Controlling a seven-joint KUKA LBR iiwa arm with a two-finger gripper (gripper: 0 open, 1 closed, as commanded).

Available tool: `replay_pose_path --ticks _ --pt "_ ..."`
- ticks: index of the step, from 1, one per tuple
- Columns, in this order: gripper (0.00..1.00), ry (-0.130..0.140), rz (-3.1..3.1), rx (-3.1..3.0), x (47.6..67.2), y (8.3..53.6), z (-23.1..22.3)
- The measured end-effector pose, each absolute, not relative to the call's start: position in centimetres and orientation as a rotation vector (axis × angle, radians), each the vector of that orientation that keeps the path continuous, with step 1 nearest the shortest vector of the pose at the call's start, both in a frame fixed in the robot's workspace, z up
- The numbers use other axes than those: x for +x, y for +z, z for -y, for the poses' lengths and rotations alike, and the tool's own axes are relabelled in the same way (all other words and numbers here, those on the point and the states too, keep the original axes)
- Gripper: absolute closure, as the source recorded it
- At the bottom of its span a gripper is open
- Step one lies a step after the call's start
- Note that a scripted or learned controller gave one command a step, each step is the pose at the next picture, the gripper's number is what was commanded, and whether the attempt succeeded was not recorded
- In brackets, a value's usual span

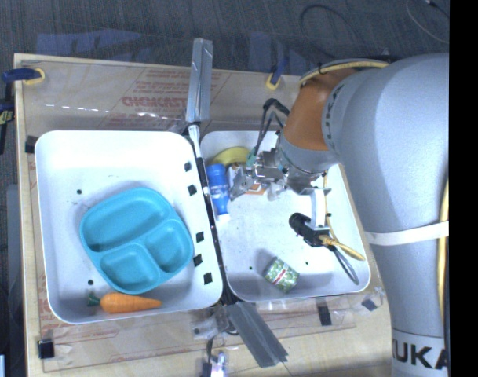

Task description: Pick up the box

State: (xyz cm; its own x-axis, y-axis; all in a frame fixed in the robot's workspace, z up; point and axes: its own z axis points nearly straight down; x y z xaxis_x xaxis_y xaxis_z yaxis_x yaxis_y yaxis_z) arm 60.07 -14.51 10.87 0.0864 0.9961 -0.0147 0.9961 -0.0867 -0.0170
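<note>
While the grey arm [395, 171] is reaching in from the right over the right-hand bin [344, 285], its hand [246, 181] is hanging low near that bin's upper left part, just right of the divide between the two bins. What appears to be the box [262, 184], a small pale item with an orange patch, is lying right at the hand, touching it or nearly so and partly covered by it. Whether the hand is released, clenched or grasping the box cannot be told at this size. A blue bottle [217, 187] is lying along the bin's left wall, just beside the hand, and a yellow item [232, 156] is sitting just above the two. A green-and-white can [280, 274] is resting on its side near the bin's front wall, well apart from the hand.

A blue divided plate [136, 238] is occupying the middle of the left-hand bin [58, 163], and a carrot [129, 303] is lying below it along the front wall. Both bins are sitting side by side on a pale tabletop [105, 85] bearing faint red print. Blue clamps [23, 75] are gripping its far left corner. Dark grey carpet [105, 10] is showing beyond the tabletop.
</note>
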Motion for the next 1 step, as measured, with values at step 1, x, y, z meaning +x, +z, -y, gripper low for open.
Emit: replay_pose_path --ticks 1 --pt "1.0 0.035 2.123 -2.299 60.04 11.65 14.12"
